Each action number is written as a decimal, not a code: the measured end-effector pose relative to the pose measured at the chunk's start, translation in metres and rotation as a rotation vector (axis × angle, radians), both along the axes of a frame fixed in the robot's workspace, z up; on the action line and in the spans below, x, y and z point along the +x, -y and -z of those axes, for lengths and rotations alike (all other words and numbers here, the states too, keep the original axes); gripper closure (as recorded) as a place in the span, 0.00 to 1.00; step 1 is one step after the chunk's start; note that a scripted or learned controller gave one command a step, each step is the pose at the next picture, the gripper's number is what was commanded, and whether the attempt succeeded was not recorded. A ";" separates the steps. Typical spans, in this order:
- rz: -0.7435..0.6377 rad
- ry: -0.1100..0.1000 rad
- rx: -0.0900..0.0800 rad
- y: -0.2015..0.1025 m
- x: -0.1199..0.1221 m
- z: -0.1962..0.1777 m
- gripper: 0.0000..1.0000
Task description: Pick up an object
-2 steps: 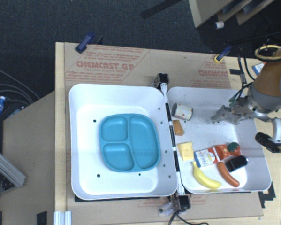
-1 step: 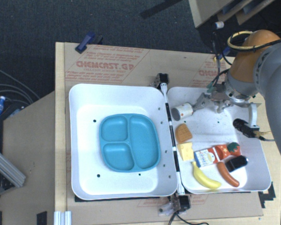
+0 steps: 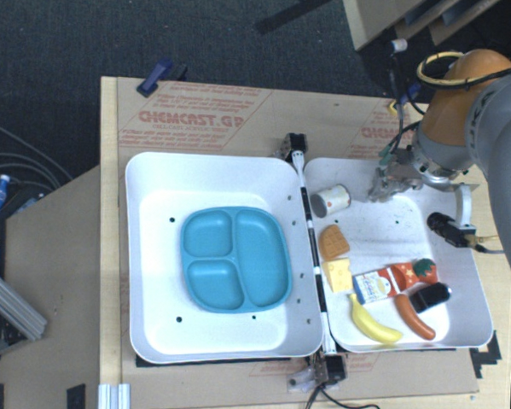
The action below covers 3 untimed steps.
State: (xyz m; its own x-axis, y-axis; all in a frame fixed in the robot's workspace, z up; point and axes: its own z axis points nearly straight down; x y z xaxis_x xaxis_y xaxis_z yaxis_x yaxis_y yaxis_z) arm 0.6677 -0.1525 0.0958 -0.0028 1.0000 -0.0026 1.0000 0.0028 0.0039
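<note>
Front edge: worktop (image 3: 82,259) carries everything; its brown sheet reads "CHEMCAST G.P" in red, once behind the left bin and partly again behind the right one.
Left bin (image 3: 143,236): well left of the tool, holding a blue divided plate (image 3: 236,258).
Right bin (image 3: 469,279): the tool (image 3: 386,182) hangs over its back left part; candidates lie in front of it and to its left.
Arm: grey with an orange band (image 3: 453,94), entering from the right.
Tool state: I cannot tell whether it is spread or pressed together; nothing is visibly pinched.
Nearest target: white cup (image 3: 331,198), on its side just left of the tool, apart from the rest, so probably the easiest pick.
Advice: centre over the cup and close across its body, since it may roll.
Others: bread (image 3: 334,241), cheese (image 3: 338,275), banana (image 3: 373,323), sausage (image 3: 416,317), carton (image 3: 375,286) with print too small to read.
</note>
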 end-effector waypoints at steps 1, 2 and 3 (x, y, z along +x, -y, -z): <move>0.000 -0.001 0.000 0.000 0.000 0.000 0.00; 0.001 -0.007 0.004 -0.059 -0.001 0.011 0.00; 0.001 -0.005 0.003 -0.059 -0.001 0.000 1.00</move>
State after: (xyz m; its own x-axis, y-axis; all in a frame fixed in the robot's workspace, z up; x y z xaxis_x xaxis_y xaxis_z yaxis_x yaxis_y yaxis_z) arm 0.6670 -0.0940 0.0953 -0.0021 1.0000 0.0003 1.0000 0.0021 -0.0012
